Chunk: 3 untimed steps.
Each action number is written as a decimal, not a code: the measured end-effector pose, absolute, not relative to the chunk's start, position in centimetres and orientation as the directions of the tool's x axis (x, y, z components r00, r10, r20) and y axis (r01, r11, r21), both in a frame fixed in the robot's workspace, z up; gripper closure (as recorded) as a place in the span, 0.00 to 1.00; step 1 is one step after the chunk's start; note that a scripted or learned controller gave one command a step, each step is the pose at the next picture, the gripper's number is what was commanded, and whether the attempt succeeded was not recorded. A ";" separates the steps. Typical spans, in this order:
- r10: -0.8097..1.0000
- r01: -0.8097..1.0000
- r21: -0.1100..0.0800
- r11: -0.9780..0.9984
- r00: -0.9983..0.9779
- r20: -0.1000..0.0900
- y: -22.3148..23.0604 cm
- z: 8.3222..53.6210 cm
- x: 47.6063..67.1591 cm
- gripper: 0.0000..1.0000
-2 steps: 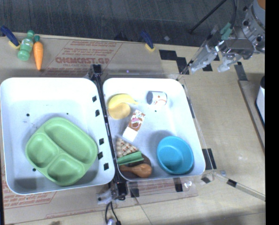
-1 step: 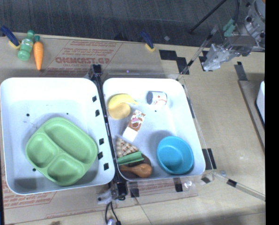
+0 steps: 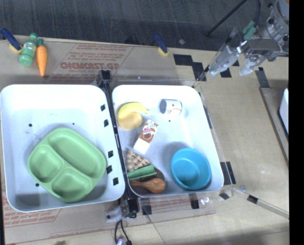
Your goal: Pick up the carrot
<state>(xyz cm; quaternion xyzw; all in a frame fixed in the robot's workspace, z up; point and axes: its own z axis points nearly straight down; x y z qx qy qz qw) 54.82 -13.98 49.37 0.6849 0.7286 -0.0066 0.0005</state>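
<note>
Orange carrot [image 3: 42,59] on cardboard beyond the left bin [image 3: 9,137], far from the open, empty pincer [image 3: 228,64].

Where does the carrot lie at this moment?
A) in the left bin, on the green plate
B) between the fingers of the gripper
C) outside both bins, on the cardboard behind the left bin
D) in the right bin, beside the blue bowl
C: the carrot lies on the cardboard behind the left bin, far from the gripper at the upper right.
</note>
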 end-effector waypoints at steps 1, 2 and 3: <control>0.976 0.976 0.000 -0.219 0.219 -0.007 -14.9 53.3 53.0 0.00; 0.978 0.978 -0.003 -0.206 0.206 -0.010 -14.7 54.4 53.1 1.00; 0.979 0.979 -0.003 -0.205 0.205 -0.010 -14.7 54.4 53.1 0.00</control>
